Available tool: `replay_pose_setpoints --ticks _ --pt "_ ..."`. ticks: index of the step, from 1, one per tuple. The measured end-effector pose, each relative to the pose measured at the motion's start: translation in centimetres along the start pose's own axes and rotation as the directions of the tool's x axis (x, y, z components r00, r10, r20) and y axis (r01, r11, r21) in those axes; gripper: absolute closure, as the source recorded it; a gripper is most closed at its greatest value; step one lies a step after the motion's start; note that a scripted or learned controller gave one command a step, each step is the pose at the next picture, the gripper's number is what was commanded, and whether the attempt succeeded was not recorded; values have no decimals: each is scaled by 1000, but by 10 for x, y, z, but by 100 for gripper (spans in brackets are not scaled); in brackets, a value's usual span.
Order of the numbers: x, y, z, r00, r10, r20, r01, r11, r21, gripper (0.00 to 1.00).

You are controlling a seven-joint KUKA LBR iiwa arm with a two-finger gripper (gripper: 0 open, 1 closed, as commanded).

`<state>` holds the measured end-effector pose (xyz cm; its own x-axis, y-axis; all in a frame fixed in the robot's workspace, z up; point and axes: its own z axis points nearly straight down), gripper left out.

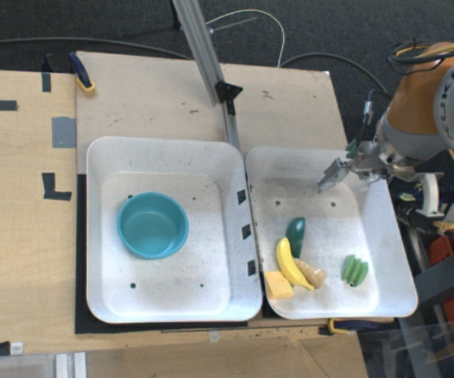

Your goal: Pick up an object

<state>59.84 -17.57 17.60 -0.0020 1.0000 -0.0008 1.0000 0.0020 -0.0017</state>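
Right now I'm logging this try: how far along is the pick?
Nothing looks picked yet. The banana, the dark green piece and the light green piece lie in the right bin. The claw hangs over that bin's upper part, apart from them. Left: descend, grasp, lift.

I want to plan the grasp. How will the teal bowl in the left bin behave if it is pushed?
The teal bowl sits upright and looks wide and low, so it probably slides rather than tips. It looks like rigid plastic, likely light. Its smooth round wall may slip sideways off a push.

Gripper (pixel 331 178) above right bin (pixel 385 211), banana (pixel 291 264) inside, teal bowl (pixel 153 225) in left bin (pixel 101 211)
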Motion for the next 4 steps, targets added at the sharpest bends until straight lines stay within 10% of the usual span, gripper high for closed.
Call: replay_pose_setpoints --ticks 2,3,4 --pt "5 -6 89 1000 0 0 0 1000 1 0" --pt "6 -6 78 1000 -1 -1 1 1000 1 100" --pt "6 -8 15 1000 1 0 -1 1000 -6 100"
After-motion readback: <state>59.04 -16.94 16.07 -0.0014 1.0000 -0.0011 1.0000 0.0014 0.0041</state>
